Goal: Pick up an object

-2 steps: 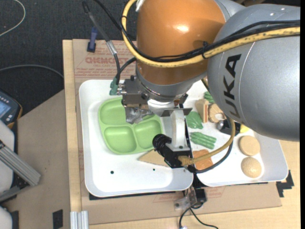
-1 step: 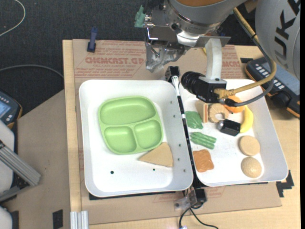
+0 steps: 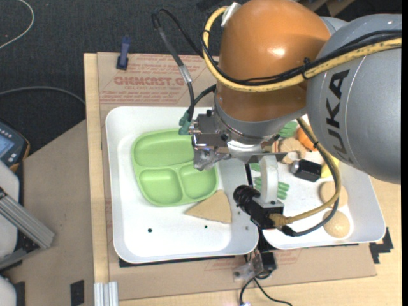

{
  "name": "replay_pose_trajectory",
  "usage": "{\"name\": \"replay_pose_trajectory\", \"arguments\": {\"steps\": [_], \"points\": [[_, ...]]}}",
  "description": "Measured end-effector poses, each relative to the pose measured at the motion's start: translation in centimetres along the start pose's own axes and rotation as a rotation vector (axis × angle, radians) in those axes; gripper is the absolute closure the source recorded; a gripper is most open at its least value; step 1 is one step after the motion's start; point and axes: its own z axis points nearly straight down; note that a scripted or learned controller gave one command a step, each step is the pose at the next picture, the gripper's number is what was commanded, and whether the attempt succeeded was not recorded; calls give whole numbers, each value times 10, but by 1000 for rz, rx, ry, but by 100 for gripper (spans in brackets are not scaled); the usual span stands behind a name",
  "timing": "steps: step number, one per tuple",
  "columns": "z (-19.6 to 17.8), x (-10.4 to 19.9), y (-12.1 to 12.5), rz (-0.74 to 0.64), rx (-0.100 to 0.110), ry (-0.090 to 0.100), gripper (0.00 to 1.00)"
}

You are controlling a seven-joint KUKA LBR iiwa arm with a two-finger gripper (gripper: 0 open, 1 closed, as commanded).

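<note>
A light green divided tray (image 3: 167, 168) lies in the left white bin (image 3: 121, 190). A tan triangular wedge (image 3: 212, 208) rests just off the tray's lower right corner. My gripper (image 3: 205, 158) hangs under the orange wrist, over the tray's right edge; the arm's bulk hides much of it. In the right bin (image 3: 366, 231), partly covered by the arm, lie a green ridged piece (image 3: 280, 189), a small black block (image 3: 307, 169), an orange item (image 3: 308, 140) and a tan round object (image 3: 338, 224).
Both bins sit on a brown cardboard sheet (image 3: 140, 75) with a small blue clip (image 3: 123, 53) at its far left. Cables loop over the bins' shared wall near the front edge. Grey equipment stands off the bench at the left.
</note>
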Motion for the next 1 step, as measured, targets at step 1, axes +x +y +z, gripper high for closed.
{"name": "replay_pose_trajectory", "arguments": {"steps": [1], "points": [[-183,-27,2,-2,-39,13,100]]}}
